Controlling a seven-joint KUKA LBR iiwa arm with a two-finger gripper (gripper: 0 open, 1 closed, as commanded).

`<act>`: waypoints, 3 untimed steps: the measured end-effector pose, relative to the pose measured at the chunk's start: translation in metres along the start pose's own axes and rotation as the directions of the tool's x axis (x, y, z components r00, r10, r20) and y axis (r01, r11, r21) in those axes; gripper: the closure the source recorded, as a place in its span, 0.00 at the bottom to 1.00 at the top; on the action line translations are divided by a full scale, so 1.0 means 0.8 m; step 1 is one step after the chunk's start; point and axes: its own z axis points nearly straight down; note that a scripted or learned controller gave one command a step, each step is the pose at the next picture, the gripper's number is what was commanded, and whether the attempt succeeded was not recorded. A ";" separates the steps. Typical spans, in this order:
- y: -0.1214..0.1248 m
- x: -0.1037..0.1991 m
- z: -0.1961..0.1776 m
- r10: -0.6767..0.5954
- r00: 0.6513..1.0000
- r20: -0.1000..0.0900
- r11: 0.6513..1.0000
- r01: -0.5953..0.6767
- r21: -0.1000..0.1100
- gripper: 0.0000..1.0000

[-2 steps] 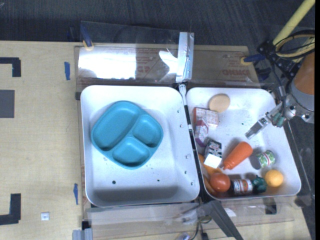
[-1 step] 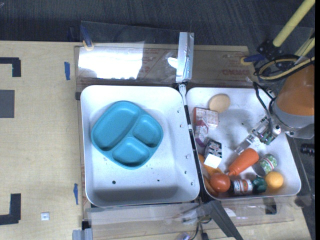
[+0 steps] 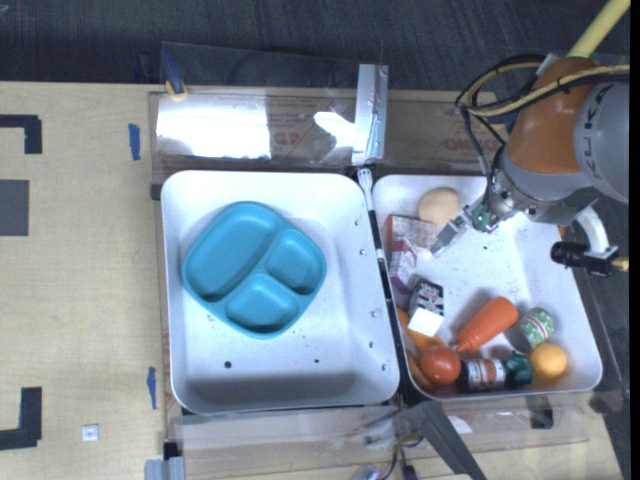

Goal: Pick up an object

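Seemingly empty jaws beside egg [image 3: 438,206].

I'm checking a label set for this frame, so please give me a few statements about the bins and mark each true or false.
1. The blue plate lies in the left bin. True.
2. The carrot lies in the left bin. False: it lies in the right bin.
3. The gripper is above the right bin. True.
4. The gripper holds the tomato. False: the tomato lies at the bin's near edge, apart from the gripper.
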 end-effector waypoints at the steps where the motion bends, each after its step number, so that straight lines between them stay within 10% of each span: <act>1: 0.046 -0.007 0.028 -0.068 0.998 -0.013 0.997 0.068 0.022 0.00; 2: 0.046 -0.005 0.028 -0.296 0.955 -0.013 0.955 0.296 0.023 0.00; 3: 0.039 -0.008 0.031 -0.658 0.753 -0.014 0.753 0.658 0.010 0.00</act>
